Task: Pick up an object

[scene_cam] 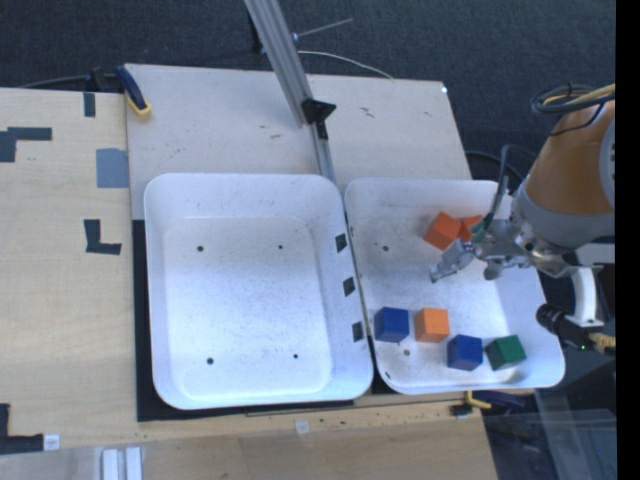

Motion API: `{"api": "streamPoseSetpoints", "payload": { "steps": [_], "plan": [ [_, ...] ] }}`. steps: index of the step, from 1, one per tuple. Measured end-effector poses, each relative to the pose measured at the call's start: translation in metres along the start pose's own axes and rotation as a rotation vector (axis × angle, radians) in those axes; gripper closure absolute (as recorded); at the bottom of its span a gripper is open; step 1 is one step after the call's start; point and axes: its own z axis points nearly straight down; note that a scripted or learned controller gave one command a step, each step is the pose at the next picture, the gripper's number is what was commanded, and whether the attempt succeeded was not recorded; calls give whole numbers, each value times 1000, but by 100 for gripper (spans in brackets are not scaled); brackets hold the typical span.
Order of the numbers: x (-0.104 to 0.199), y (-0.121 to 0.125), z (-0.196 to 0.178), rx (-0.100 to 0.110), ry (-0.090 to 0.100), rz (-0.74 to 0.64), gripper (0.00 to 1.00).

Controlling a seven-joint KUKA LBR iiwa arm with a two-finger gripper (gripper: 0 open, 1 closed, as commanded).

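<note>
The right bin [400, 203] holds several small blocks. An orange block [441, 230] lies near its middle, with a second orange block [470, 225] right behind it, partly hidden by the wrist. Along the front lie a blue block [392, 323], an orange block [432, 324], another blue block [464, 352] and a green block [505, 351]. My gripper [468, 268] hangs over the right bin just in front of the two orange blocks. It is open, and I see only bin floor between its fingers.
The left bin [160, 268] sits beside the right one, their rims touching. A slanted metal rail [285, 53] runs down from the back to the gap between the bins. The arm's orange and grey body [570, 183] overhangs the right bin's right rim.
</note>
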Motion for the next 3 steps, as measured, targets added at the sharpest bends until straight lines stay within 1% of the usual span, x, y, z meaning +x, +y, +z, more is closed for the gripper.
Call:
{"api": "streamPoseSetpoints", "payload": {
  "steps": [1, 2, 3],
  "plan": [
    [-9, -25, 109, 4, 2, 2, 0],
    [27, -39, 109, -9, -13, 6, 0],
    [66, -40, 6, -8, -3, 0, 0]
  ]
}}
